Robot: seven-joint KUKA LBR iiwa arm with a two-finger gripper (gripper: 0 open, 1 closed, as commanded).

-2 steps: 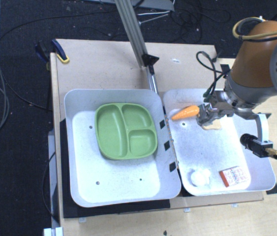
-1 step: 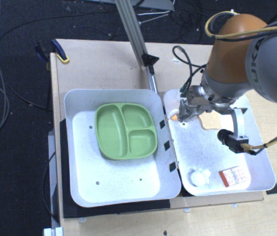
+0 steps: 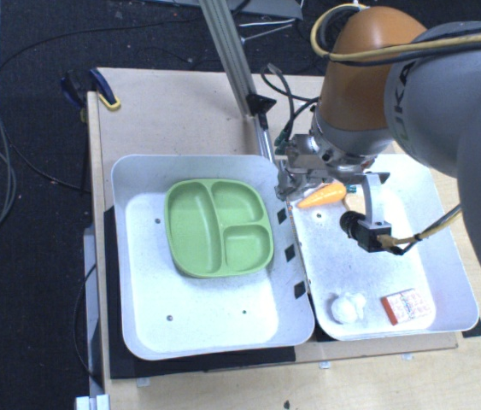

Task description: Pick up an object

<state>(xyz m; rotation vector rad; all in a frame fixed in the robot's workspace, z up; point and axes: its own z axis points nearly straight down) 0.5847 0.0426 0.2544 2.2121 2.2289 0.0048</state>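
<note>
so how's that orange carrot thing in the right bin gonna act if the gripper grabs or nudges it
The orange carrot-shaped piece looks like smooth moulded plastic, so probably stiff and light. Its tapered, rounded body could slip out of a pinch towards the thin end. Nudged sideways on the flat floor of the right bin, it would likely roll in a curve rather than slide straight. The gripper is right beside it.

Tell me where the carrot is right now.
The carrot lies near the top left corner of the right bin, directly under the gripper. The white ball and the red packet sit far from it, at the bin's near edge.
</note>
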